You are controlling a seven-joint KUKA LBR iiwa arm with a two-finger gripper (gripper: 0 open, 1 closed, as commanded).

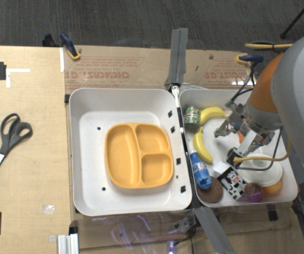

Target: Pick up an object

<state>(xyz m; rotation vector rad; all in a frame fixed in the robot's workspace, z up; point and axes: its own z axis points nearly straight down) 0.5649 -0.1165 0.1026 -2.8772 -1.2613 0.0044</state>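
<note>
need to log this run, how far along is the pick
Done: the arm has reached into the right bin, and the gripper is low among the bananas. In hand: nothing visible between its fingers. Left: grasping and lifting an object; the blue bottle lies untouched.

A divided plate [139, 155] lies in the left bin [83, 157], scissors [6, 139] left of it (on the bench), bananas [207, 128] in the right bin [207, 95].

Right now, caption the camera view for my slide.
Gripper hovers over the cluttered right bin near the bananas; yellow divided tray in the left bin.
</note>
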